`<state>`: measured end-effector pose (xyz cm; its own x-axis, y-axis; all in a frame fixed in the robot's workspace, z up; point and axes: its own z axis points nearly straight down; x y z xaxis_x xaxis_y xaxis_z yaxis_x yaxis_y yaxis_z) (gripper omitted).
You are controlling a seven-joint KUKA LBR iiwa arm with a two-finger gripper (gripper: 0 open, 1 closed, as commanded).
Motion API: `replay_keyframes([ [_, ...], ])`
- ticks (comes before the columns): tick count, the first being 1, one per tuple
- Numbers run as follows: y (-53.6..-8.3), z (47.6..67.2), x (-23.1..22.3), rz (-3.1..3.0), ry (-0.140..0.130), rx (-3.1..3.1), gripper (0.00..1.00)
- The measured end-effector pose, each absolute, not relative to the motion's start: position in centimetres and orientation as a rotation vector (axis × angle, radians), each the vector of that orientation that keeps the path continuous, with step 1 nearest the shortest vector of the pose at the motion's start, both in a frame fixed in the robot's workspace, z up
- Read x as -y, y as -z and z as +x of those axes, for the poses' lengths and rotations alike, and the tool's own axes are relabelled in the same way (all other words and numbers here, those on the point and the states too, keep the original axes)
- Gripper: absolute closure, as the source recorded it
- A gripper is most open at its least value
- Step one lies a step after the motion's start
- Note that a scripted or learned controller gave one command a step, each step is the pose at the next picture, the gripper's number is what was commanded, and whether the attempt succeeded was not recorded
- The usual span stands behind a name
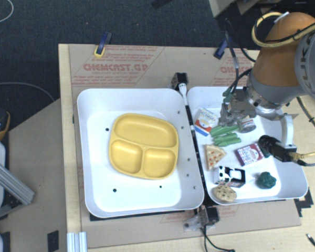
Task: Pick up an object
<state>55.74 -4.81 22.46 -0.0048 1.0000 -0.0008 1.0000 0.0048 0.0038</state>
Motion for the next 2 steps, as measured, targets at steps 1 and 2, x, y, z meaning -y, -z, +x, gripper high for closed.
replay_keyframes([
  [1,-22.9,58.7,0.1,2.213,-0.006,-2.225,1.0],
  [2,-22.3,57.7,2.0,2.225,0.004,-2.221,1.0],
])
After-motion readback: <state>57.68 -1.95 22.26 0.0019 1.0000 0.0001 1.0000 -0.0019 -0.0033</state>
